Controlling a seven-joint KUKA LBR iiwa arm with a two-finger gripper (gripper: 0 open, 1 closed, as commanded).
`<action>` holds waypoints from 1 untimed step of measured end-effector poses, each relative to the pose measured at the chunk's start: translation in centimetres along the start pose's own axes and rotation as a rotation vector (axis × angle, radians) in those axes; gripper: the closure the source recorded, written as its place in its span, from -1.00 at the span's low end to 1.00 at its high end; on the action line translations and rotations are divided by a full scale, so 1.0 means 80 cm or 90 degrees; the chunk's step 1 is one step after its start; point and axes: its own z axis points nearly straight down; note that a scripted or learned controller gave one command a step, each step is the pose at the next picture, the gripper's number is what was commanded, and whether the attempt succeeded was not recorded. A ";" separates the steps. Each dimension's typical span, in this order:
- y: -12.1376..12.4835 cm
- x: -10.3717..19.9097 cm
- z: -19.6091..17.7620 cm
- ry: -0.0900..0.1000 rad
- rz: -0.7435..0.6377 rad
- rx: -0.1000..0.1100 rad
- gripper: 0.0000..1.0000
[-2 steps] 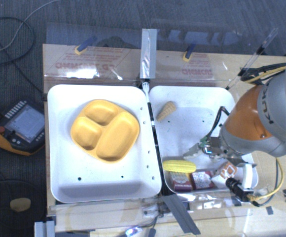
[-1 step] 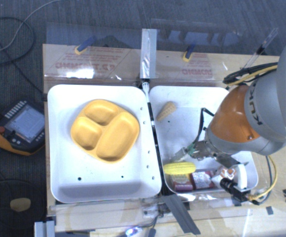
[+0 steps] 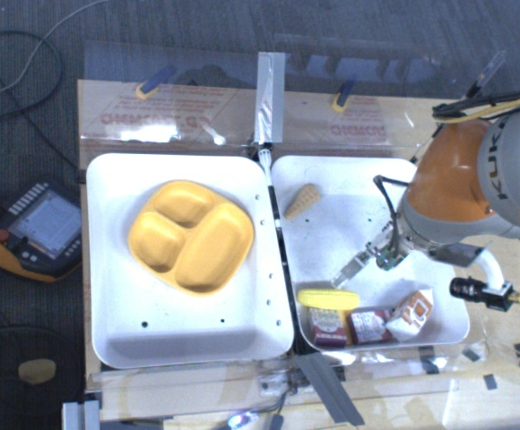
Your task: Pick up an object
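Corn [image 3: 328,298] lies untouched near the right bin's [image 3: 350,206] front wall as the gripper [image 3: 348,272] hovers just above it, fingers apart and empty; the grasp and lift remain.

A wooden bench [image 3: 197,106] bears two shallow white bins side by side and touching, the left bin [image 3: 108,330] and the right bin [image 3: 332,177], with a clear plastic sheet [image 3: 134,119] and two small clips [image 3: 155,81] behind them
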 end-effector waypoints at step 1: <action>0.102 -0.059 0.046 -0.005 -0.021 -0.006 -1.00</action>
